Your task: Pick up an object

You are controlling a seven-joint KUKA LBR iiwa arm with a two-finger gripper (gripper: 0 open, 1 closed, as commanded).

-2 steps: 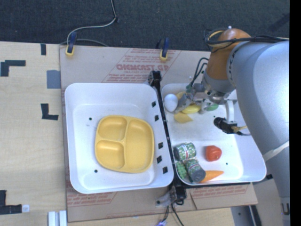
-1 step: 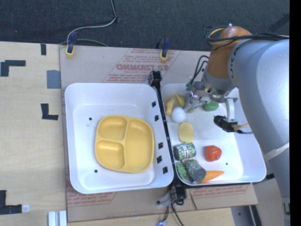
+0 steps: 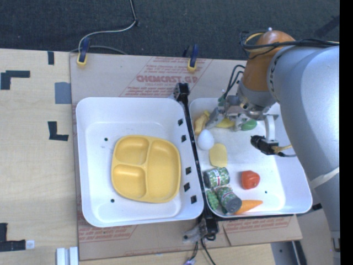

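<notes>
My gripper (image 3: 230, 115) hangs low over the far end of the right bin (image 3: 287, 173), under the orange wrist band. Right beneath it lie a yellow piece (image 3: 224, 123) and a green piece (image 3: 249, 125), both partly hidden by it. To their left are a yellow banana (image 3: 201, 120) and a white egg (image 3: 206, 140). Toward the near end I see a pale yellow block (image 3: 218, 155), two green cans (image 3: 217, 176) (image 3: 226, 198), a red pepper (image 3: 250, 179) and an orange carrot (image 3: 251, 205).
The left bin (image 3: 94, 120) holds a yellow divided plate (image 3: 146, 168). A black clip rail (image 3: 187, 137) runs between the two bins. The grey arm covers the right side of the view.
</notes>
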